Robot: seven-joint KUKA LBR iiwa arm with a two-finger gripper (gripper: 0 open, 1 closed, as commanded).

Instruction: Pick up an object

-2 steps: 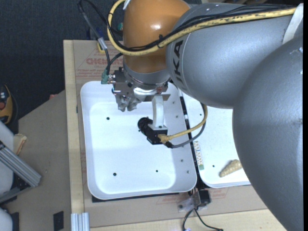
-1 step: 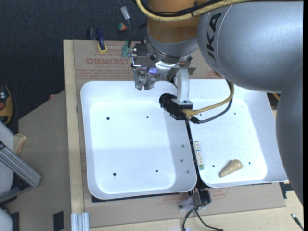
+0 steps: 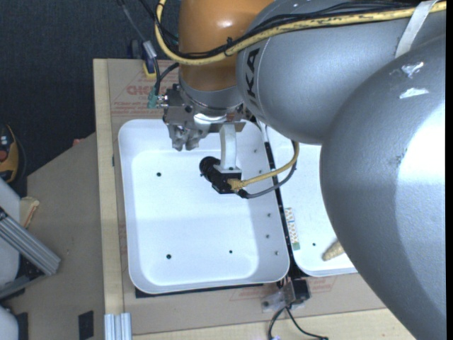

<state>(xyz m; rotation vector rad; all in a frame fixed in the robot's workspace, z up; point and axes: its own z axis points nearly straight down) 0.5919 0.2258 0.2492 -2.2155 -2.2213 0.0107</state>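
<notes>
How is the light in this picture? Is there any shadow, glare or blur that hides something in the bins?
In the camera view, the shallow white left bin is evenly lit, with a soft shadow across its upper half under the grey arm; the orange band carries a mild glare; the gripper is slightly soft; the arm covers most of the white right bin, where a small tan object shows.

Right bin (image 3: 311,264) mostly behind the arm (image 3: 368,119); tan object (image 3: 333,251) half-covered.
</notes>
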